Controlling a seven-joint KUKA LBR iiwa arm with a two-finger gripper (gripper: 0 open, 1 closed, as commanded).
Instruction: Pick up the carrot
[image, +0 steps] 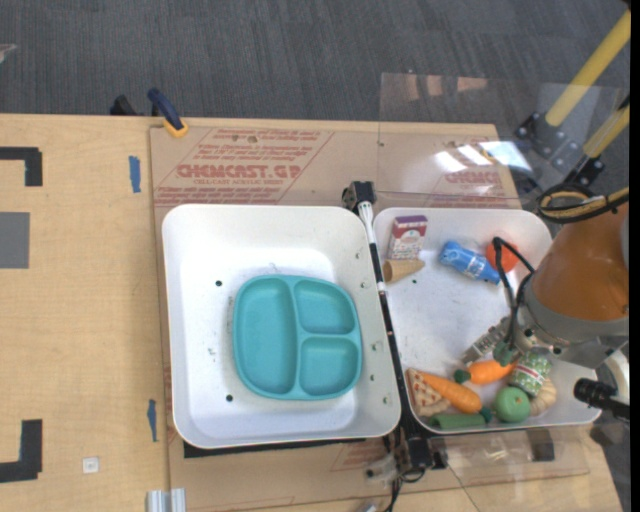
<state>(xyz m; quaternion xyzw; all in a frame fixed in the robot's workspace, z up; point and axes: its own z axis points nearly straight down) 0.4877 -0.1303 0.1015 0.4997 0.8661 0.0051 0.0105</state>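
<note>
A small orange carrot (489, 372) with a green stub at its left end lies near the front of the right bin (440, 310). My gripper (496, 350) hangs just above and behind it, under the arm's orange band (585, 275), close to the carrot; whether they touch I cannot tell. A second, longer orange piece (455, 394) rests on a pizza slice (424, 390) to the carrot's left.
Around the carrot crowd a green apple (513, 403), a striped can-like toy (531, 372) and a green stick (458, 422). Farther back lie a blue bottle (466, 260), a small carton (408, 238) and a red-orange piece (506, 257). The left bin (200, 250) holds a teal divided plate (297, 335).
</note>
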